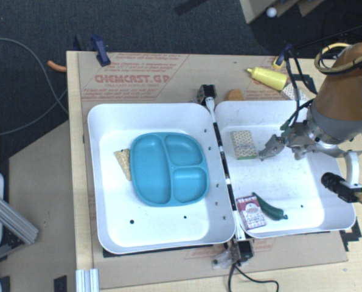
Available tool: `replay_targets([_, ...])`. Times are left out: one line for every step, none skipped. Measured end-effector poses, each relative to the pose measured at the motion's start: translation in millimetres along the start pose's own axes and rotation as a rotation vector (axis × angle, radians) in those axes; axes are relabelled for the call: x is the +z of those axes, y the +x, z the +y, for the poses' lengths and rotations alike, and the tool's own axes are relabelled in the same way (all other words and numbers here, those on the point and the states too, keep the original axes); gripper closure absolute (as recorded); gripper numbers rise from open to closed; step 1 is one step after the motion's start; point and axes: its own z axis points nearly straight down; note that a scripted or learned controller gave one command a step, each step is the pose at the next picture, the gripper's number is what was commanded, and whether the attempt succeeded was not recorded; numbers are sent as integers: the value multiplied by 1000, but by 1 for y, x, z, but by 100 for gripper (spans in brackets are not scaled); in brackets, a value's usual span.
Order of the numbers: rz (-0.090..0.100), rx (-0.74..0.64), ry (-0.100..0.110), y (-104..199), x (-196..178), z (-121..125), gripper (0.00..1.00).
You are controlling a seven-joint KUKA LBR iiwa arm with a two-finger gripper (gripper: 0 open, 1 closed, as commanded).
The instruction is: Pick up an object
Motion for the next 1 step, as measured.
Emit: replay_targets([0,0,-1,28,86,42,0])
